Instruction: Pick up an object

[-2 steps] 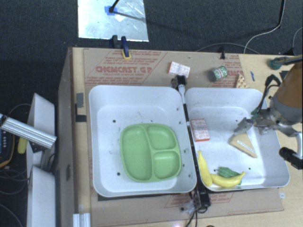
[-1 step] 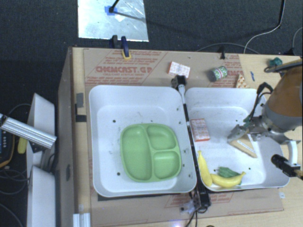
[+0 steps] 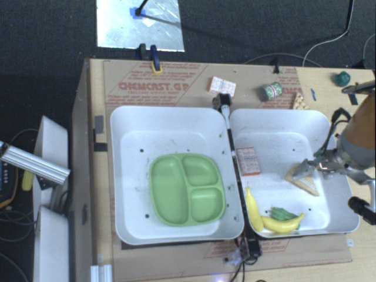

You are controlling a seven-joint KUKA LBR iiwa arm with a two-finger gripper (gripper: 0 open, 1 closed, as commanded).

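Tan wedge-shaped object (image 3: 304, 182) lies in the right bin (image 3: 282, 122), long axis slanting down-right, touching or just under the gripper (image 3: 306, 169), whose grip state I cannot tell from this blurred view.

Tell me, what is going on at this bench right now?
A robot arm reaches into the right bin from the right. Its gripper sits low by a tan wedge-shaped block. Bananas and a small red-and-white box lie nearby. A green divided plate rests in the left bin.
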